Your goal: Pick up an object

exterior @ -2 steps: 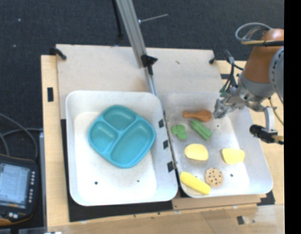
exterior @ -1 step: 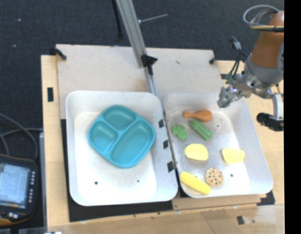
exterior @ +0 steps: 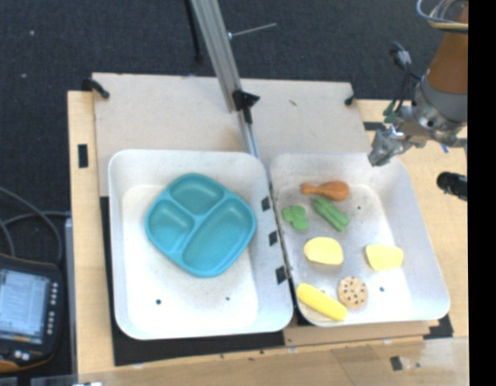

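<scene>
The arm (exterior: 447,63) is entering from the right with its upper part cut off at the frame edge; the gripper (exterior: 382,149) is hanging small and blurred over the far right corner of the right bin (exterior: 420,240), and whether it is spread or pressed together I cannot tell; nothing is showing in its grasp. The right bin is holding a brown drumstick (exterior: 326,189), a green bean pod (exterior: 330,214), a small green leafy piece (exterior: 295,216), two yellow pieces (exterior: 323,251) (exterior: 383,256), a yellow banana-like piece (exterior: 320,301) and a chip cookie (exterior: 353,292), all lying apart from one another; the left bin (exterior: 127,296) is carrying a teal divided plate (exterior: 201,223), its compartments bare; open white floor is lying along the right bin's right side.
</scene>
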`<state>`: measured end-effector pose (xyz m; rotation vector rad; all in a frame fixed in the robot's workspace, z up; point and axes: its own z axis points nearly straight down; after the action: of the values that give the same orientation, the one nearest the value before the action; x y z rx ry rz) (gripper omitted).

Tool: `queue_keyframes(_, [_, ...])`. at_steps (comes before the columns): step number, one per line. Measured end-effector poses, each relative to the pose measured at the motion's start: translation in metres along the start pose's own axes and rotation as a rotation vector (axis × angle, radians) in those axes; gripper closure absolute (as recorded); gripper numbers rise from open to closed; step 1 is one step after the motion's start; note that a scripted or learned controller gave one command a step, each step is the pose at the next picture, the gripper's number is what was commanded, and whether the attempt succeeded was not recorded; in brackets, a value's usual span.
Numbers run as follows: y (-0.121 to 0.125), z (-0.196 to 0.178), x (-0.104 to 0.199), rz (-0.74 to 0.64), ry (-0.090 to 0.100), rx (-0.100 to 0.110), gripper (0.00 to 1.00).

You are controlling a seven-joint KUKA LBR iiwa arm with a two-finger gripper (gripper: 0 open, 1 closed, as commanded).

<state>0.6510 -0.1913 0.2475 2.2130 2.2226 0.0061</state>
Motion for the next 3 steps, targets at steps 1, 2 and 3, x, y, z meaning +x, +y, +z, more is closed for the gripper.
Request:
queue_keyframes(1, [0.003,0.01,0.048,-0.001,0.001,0.006,1.0])
queue_keyframes(2, [0.011,0.0,0.107,-0.004,0.003,0.003,1.0])
queue_keyframes(3, [0.015,-0.01,0.16,-0.004,0.002,0.004,1.0])
